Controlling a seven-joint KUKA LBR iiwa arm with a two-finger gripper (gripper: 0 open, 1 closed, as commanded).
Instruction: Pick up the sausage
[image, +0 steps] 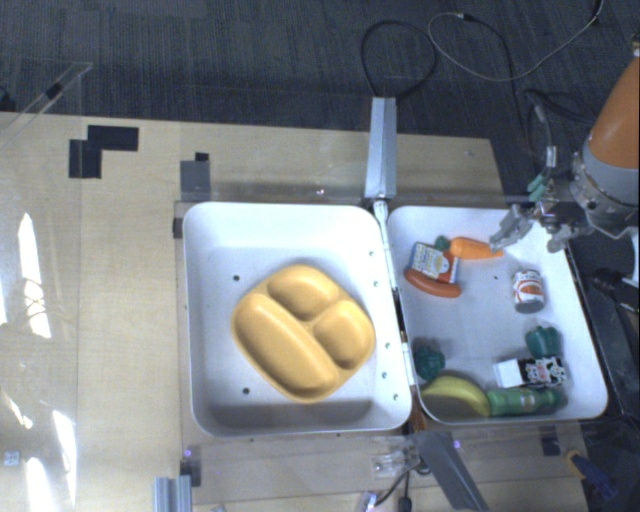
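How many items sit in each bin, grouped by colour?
Left bin:
Yellow: 1, divided plate
Right bin:
Orange or red: 3, carrot, sausage, can
Green: 4, small carton, pepper, cucumber, small green item
Yellow: 1, banana
White: 1, milk carton
Total: 10

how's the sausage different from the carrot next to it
The sausage is reddish brown; the carrot is bright orange. The sausage lies lower in the right bin, partly under a small green carton, while the carrot lies above it, beside the carton's right side. The sausage slants down to the right; the carrot lies nearly level. Both are long, slim toy foods near the bin's top.
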